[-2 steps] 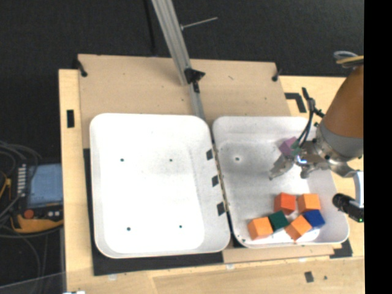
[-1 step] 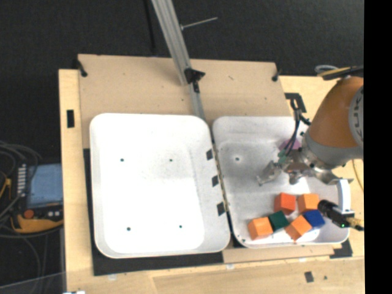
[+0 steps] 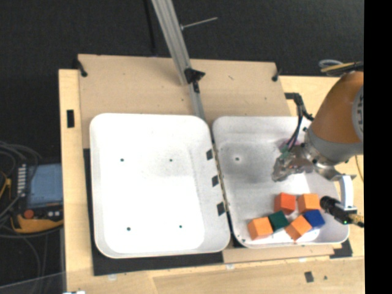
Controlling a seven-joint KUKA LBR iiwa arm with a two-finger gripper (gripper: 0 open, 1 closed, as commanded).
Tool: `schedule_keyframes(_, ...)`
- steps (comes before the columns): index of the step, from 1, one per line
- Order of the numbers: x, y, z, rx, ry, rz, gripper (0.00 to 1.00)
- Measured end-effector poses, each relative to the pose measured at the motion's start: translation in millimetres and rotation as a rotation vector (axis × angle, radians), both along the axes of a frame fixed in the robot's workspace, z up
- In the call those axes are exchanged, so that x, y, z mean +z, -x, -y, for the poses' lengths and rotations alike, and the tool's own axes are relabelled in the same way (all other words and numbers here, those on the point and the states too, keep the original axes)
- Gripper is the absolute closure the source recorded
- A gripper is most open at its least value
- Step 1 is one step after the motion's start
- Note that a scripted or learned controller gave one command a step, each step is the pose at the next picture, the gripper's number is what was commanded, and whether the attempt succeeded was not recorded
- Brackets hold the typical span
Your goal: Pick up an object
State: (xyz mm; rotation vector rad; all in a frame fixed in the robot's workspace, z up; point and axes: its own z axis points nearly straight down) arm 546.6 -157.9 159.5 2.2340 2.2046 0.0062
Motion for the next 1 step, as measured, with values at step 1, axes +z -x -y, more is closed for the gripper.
schedule_keyframes(1, 56.2, -4.5, -9.2, 0.018, 0.002, 0.003, 1.00)
